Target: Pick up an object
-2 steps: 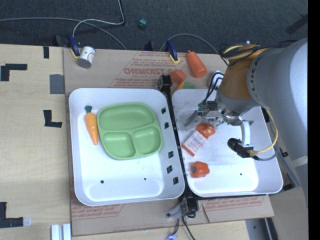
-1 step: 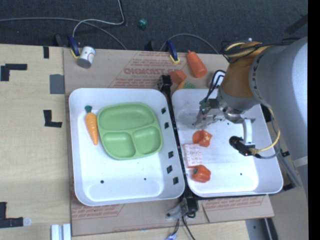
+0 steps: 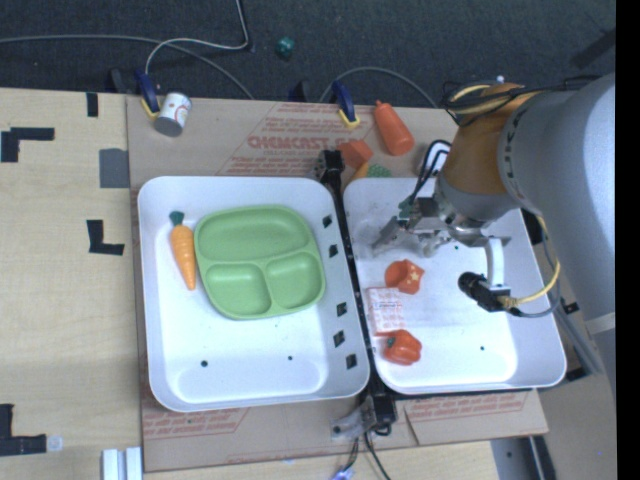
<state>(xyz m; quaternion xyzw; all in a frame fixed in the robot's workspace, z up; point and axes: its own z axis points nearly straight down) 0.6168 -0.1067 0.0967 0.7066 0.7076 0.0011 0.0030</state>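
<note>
My gripper [image 3: 405,242] hangs over the upper left part of the right bin [image 3: 520,353], reaching in from the right. Its two metal fingers [image 3: 385,236] stand apart, open, with nothing between them. Just below the fingertips lies a red-orange chunk [image 3: 405,276], apart from them. Further down are a flat red-and-white packet [image 3: 385,310] and a red toy pepper [image 3: 402,347]. In the left bin [image 3: 240,378] sit a green divided plate [image 3: 262,261] and a toy carrot [image 3: 182,253] beside its left edge.
Behind the bins on the cardboard lie an orange toy [image 3: 393,128], a smaller orange piece [image 3: 357,153] and a small white can [image 3: 172,113]. A black divider [image 3: 345,268] runs between the bins. A cable loop [image 3: 500,293] hangs from the wrist over the right bin.
</note>
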